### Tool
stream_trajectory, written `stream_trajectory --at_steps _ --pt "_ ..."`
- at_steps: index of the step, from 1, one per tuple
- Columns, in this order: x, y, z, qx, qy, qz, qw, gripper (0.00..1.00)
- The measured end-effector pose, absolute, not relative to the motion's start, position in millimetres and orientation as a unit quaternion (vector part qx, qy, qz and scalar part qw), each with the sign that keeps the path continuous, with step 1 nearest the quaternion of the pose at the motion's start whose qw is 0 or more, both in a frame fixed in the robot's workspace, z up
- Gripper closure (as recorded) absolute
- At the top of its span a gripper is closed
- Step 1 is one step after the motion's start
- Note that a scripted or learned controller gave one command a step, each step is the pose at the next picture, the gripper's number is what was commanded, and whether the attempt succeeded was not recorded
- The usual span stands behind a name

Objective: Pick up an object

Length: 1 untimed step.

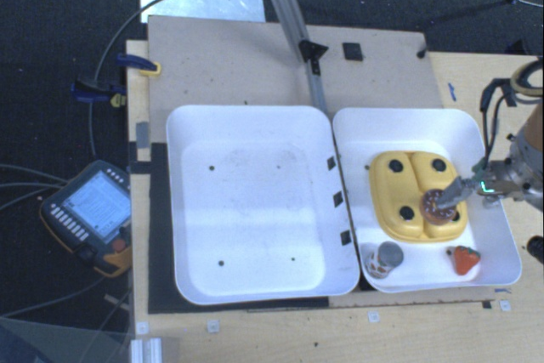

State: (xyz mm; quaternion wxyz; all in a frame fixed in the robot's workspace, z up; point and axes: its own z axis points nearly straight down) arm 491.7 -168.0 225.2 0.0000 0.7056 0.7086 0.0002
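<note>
The right bin [484,140] holds a yellow rounded block [406,183] with black dots. A small brown ring-shaped object [439,209] lies on the block's lower right part. A grey and white cup [387,258] lies near the bin's front wall. A red strawberry-like toy [464,259] sits in the front right corner. My gripper [445,197] reaches in from the right, its tip directly over the brown ring and close to or touching it. The tip hides part of the ring.
The left bin [251,200] stands beside the right one, joined along a black-clipped seam [337,200]. A grey pole [285,0] slants over the bench at the back. A teach pendant [89,212] lies off the bench to the left.
</note>
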Motion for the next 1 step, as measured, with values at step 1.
stream_trajectory --at_steps 1 --pt "492.0 -168.0 225.7 0.706 0.709 0.0005 0.001 0.00"
